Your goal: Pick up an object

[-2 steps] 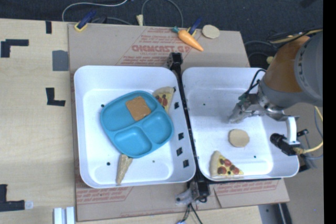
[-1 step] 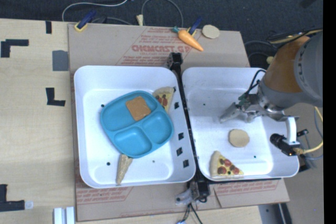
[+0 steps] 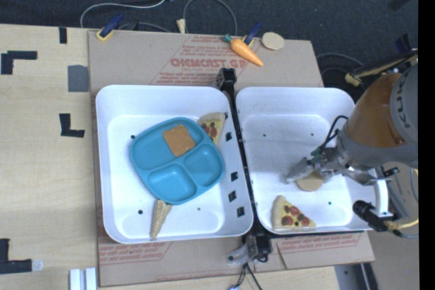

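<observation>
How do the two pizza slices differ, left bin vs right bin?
The left-bin pizza slice is tucked partly under the blue tray near the divider; the right-bin pizza slice lies fully exposed near the front wall. The left one looks smaller as visible, the right one shows its whole wedge with red toppings. Both are pale-crusted toy wedges lying flat.

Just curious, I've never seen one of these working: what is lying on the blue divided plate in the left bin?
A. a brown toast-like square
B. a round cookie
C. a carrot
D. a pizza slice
A: a brown square sits in one compartment of the blue plate.
</observation>
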Tool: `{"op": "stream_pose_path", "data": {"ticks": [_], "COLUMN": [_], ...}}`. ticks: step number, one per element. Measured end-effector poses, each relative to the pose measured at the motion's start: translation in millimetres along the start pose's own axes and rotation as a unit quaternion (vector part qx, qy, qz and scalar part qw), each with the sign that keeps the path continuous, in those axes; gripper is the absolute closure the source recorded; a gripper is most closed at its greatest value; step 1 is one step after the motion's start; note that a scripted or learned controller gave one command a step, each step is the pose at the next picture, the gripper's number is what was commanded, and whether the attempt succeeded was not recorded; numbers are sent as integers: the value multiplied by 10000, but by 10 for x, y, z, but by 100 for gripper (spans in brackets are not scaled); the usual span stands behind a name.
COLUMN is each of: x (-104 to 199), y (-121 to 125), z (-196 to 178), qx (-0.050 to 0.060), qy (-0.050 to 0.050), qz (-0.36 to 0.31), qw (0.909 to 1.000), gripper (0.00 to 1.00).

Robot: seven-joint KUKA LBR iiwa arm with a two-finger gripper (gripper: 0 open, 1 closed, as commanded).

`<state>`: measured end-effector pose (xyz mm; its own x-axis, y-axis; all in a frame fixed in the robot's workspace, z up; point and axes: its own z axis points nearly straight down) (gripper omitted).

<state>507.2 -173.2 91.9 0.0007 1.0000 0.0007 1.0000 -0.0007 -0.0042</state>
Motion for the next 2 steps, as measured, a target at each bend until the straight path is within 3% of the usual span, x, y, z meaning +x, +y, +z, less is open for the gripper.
{"op": "stream_pose_path", "data": {"ticks": [1, 2], "x": [4, 970], "y": [29, 385], "z": [-106, -975], "qx": [-21, -63], "qy": [-5, 9], "qz": [-11, -67], "qw": [10000, 10000], "gripper": [100, 100]}}
